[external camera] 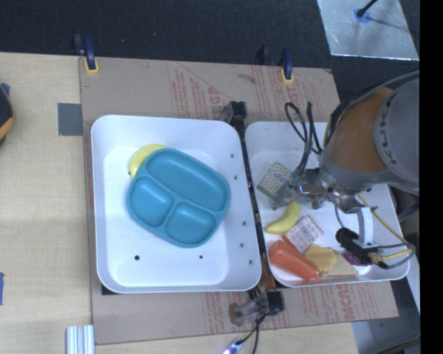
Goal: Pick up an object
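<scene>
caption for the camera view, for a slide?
KUKA arm's tool low in the right bin among small items; blue divided tray in the left bin.

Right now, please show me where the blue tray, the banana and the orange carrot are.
blue tray (179, 198): camera view, its centre divider.
banana (284, 218): camera view, middle of its curve.
orange carrot (294, 261): camera view, mid-body.

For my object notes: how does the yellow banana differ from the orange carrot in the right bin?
The banana is yellow and curved; the carrot is orange-red and nearly straight. The banana looks shorter and slimmer than the carrot. The banana lies near the bin's middle, just below the gripper; the carrot lies near the front edge. Both lie flat in the right bin.
</scene>
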{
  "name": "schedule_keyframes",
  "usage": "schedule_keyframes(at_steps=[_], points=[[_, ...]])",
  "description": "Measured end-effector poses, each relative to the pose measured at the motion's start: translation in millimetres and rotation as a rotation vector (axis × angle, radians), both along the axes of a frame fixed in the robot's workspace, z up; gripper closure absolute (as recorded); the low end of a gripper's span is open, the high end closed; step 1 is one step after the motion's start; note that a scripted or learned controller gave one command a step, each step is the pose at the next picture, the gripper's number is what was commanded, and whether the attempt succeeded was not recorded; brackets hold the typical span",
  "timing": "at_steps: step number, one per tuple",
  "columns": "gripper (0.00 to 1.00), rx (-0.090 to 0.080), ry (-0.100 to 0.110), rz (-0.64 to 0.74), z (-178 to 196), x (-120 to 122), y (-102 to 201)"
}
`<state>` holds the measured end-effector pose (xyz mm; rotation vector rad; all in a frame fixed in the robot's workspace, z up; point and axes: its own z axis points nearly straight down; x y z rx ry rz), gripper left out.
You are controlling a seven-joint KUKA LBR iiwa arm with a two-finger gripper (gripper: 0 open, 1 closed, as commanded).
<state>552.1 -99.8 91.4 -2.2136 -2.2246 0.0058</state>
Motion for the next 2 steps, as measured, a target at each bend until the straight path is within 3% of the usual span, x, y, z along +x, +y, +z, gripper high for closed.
schedule_keyframes(at_steps=[1, 2], points=[[1.00, -0.001, 0.001, 0.003, 10.5, 0.3, -0.9], [1.00, 0.001, -0.004, 0.001, 101.4, 25.3, 69.2]])
